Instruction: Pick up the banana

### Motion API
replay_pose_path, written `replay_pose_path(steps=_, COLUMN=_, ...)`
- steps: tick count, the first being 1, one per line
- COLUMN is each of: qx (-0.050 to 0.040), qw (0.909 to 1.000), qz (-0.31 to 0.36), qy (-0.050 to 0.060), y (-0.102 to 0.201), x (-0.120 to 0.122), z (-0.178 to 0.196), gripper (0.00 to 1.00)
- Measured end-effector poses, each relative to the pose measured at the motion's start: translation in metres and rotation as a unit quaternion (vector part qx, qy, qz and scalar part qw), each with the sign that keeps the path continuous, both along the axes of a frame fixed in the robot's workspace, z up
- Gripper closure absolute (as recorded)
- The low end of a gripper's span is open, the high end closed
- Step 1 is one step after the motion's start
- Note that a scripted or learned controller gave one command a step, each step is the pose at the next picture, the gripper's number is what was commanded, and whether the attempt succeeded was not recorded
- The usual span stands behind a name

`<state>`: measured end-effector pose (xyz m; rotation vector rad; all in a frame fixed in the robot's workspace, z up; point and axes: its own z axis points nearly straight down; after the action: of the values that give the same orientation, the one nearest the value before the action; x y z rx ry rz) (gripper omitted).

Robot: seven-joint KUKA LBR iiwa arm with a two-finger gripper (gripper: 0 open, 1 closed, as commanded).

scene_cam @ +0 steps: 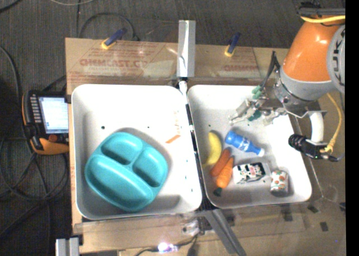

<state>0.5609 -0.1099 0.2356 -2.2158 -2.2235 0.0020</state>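
The banana [214, 146] lies in the right bin [303, 193] against its left wall, long axis running up-and-down the view, touching the carrot [222, 170], while the pincer [251, 112] (released, holding nothing) hovers up-right of the banana, well apart.

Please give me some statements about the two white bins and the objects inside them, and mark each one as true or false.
1. The yellow banana lies in the right white bin. True.
2. The teal divided plastic tray sits in the right bin. False: it sits in the left white bin.
3. The orange carrot touches the banana. True.
4. The claw grips the banana. False: it hovers apart, above it.
5. The blue and white bottle stands upright. False: it lies on its side.
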Motion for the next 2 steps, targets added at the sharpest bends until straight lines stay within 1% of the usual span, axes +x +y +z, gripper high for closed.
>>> replay_pose_path(steps=1, qx=-0.0010, qw=0.9980, qz=0.063, qy=-0.010, y=0.016, x=0.003, z=-0.109, gripper=0.00)
replay_pose_path(steps=2, qx=-0.0017, qw=0.9989, qz=0.046, qy=-0.007, y=0.003, x=0.006, z=-0.145, gripper=0.00)
